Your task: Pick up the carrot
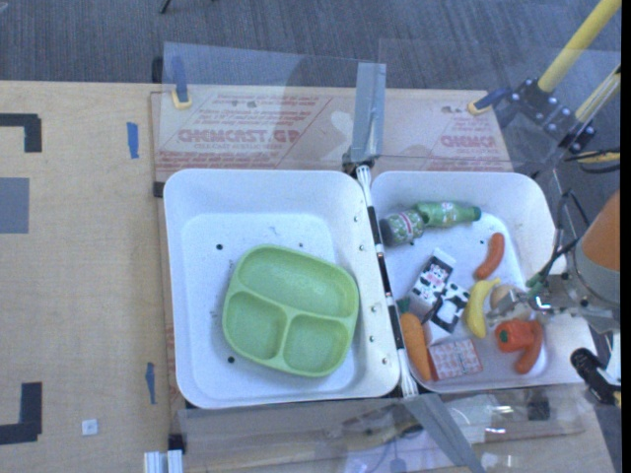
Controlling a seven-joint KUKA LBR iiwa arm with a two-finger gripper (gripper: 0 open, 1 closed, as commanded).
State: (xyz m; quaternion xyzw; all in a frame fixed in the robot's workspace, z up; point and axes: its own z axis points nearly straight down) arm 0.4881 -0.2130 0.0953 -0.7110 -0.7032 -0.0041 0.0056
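Observation:
The carrot [416, 346] is an orange tapered piece lying along the left wall of the right bin [532, 200], near its front corner. It rests free, next to a pink printed box [455, 359]. My gripper [523, 304] reaches in from the right and hovers low over the bin's right side, between a banana [478, 307] and an orange-red vegetable with a green stem [520, 343]. It is about a hand's width to the right of the carrot and not touching it.
The right bin also holds a green bottle [430, 219], an orange-red sausage [490, 255] and a black-and-white block [439, 289]. A green divided plate [289, 310] lies in the left bin [197, 205]. A low wall [373, 264] separates the bins.

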